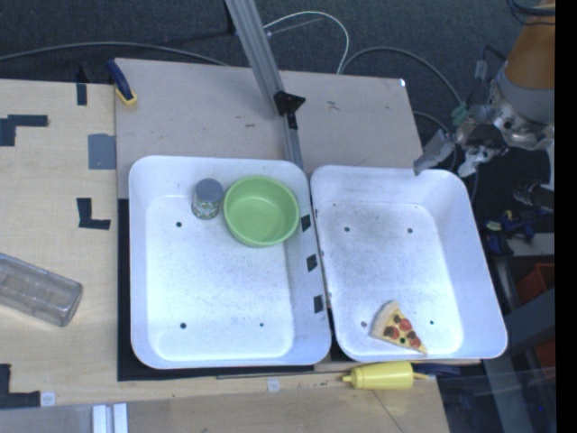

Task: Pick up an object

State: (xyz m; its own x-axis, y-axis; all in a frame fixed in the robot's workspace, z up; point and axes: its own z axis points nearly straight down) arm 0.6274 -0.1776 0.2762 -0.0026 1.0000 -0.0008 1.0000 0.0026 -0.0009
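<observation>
Nothing is being lifted yet: the hand (448,154) is hovering at upper right, seemingly open and empty, while the pizza slice (398,327) is lying untouched.

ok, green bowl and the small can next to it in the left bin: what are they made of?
Green bowl: likely plastic, going by its even matte colour and soft sheen with no sharp glints. Can: probably metal, with a dull grey top and what may be a printed label on its side; too small to be sure.
</observation>
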